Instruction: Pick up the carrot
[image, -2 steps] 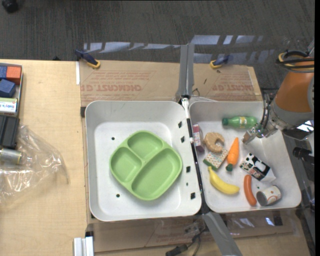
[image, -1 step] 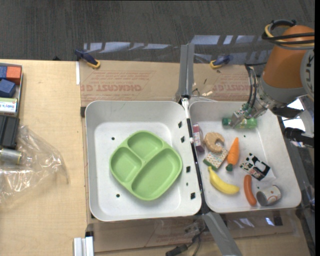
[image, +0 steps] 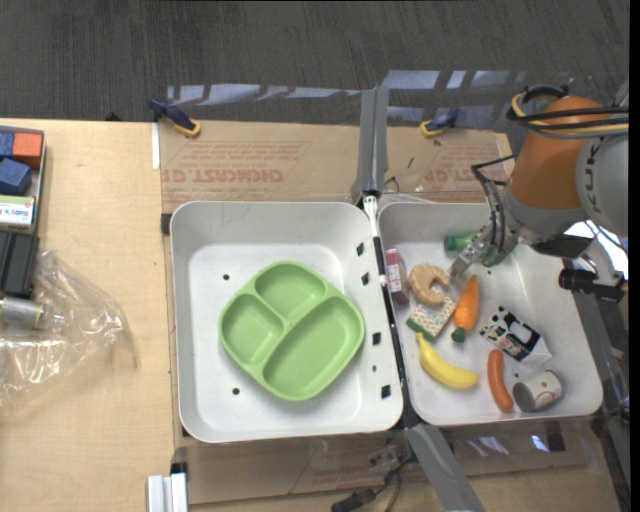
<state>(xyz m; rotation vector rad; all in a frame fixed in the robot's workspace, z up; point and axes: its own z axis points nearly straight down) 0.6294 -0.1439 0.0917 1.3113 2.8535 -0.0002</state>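
Two white bins sit side by side on my bench: the left bin (image: 190, 300) carries a green divided plate (image: 291, 330), and the right bin (image: 580, 330) holds the clutter. From my screen's right the grey arm (image: 555, 165) with its orange band reaches in over the right bin's far end, and the gripper (image: 478, 255) hangs low there, just above the carrot's top; I cannot tell how it is set. The carrot (image: 465, 308) lies in the middle of the right bin, orange end toward the gripper, green tip toward me. Beside it on the left is a bagel (image: 431, 283), below it a banana (image: 446, 366), and to the lower right a sausage (image: 499, 380).
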